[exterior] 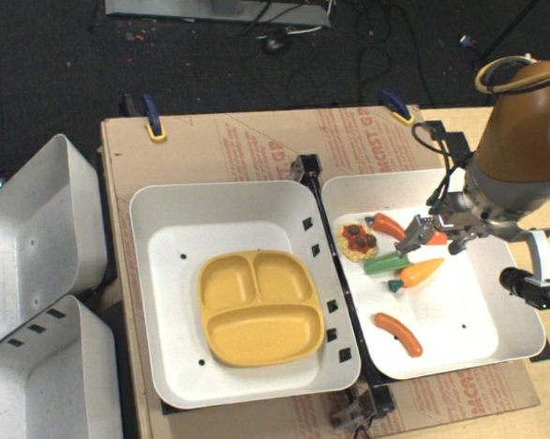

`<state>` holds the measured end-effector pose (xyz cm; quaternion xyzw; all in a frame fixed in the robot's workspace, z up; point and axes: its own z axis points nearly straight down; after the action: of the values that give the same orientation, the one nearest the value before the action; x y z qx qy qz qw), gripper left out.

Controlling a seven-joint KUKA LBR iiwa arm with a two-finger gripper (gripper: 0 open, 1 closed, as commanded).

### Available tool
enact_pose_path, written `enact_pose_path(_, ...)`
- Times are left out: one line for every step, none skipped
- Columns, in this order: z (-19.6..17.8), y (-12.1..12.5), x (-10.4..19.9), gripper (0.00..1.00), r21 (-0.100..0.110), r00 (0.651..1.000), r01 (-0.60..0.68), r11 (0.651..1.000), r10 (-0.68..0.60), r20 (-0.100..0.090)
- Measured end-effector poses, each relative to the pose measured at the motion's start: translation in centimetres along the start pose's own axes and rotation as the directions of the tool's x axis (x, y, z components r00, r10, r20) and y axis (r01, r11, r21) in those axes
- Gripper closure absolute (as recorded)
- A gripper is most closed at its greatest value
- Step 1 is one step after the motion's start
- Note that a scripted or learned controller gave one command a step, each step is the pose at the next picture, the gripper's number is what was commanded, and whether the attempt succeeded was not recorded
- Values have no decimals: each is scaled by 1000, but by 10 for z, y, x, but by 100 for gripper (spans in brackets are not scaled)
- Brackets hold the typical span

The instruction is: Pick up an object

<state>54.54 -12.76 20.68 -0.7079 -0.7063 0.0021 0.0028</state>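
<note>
Left white bin (pixel 156 269) holds a yellow divided plate (pixel 260 307) — three compartments, lying flat near the middle. Right white bin (pixel 518 338) sits just beside it, black divider strip (pixel 333 275) between them. Both rest on a cardboard-covered desk (pixel 223 142) with blue clamps (pixel 153 117) at its far edge. Dark floor with cables (pixel 376 57) beyond.

Left bin (pixel 158 297) white, holds a mustard-yellow sectioned plate (pixel 260 307). Right bin (pixel 471 336) white. In it: orange-red sausage (pixel 398 333), orange carrot with green end (pixel 418 273), green pod-like piece (pixel 387 263), red-orange piece (pixel 386 225), small yellow pizza slice with dark red spots (pixel 356 241). Bench (pixel 223 147) tan cardboard, red print. Arm (pixel 519 145) brownish-orange above grey wrist.
</note>
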Motion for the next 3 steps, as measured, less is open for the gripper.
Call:
enact_pose_path(51, 4, 9, 0, 0, 1000, 1, 1000, -1, -1)
enact_pose_path(103, 13, 13, 0, -29, 1000, 1, 1000, 0, 14)
enact_pose_path(89, 14, 12, 100, -34, 1000, -2, 999, 3, 13)
